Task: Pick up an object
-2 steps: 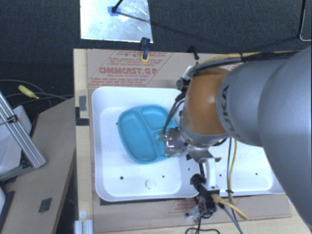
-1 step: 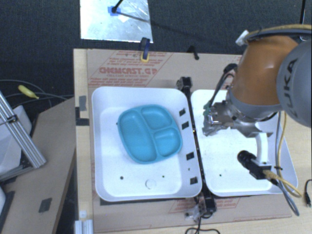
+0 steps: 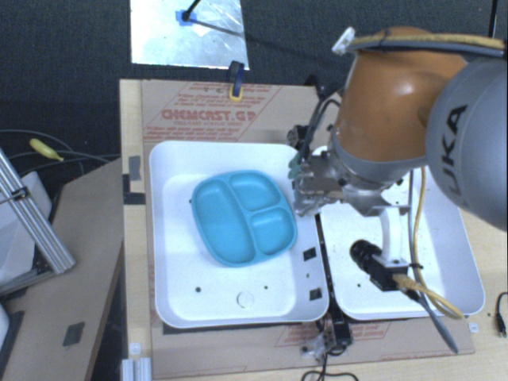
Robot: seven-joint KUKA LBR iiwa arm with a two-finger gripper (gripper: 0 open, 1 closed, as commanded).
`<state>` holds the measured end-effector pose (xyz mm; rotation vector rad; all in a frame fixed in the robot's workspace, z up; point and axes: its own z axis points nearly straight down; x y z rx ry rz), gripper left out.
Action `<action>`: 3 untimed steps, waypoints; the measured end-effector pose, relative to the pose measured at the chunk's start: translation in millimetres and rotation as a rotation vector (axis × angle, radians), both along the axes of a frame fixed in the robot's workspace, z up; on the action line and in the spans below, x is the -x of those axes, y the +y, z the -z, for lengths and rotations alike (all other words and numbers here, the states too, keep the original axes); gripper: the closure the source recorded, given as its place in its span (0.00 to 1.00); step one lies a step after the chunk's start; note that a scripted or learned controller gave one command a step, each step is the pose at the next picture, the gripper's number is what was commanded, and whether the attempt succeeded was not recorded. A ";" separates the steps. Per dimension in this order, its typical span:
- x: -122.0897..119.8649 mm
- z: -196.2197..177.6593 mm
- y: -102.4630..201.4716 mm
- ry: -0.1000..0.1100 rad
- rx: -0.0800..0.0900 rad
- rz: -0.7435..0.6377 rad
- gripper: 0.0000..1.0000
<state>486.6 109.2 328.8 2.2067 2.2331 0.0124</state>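
Note:
A light blue divided plate [image 3: 242, 217] lies flat in the left white bin [image 3: 178, 292], a little above its middle. My gripper [image 3: 305, 187] hangs over the ridge between the two bins, at the plate's right edge. The bulky grey and orange wrist [image 3: 397, 101] covers most of it. I see nothing held beneath it.
The right bin [image 3: 464, 284] lies under the arm, with a black cable fitting [image 3: 379, 267] and cables over it. Both bins rest on a cardboard sheet [image 3: 214, 109]. A reflective square [image 3: 189, 21] lies behind the bench, and a metal frame [image 3: 32, 221] stands at the left.

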 end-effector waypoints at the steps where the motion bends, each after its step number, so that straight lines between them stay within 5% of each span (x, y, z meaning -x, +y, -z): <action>1: -6.2 -101.8 -46.3 -0.007 0.002 0.014 1.00; 2: -0.1 -86.6 -44.0 0.004 0.004 0.009 1.00; 3: -0.1 -110.4 -3.7 0.003 0.002 0.004 1.00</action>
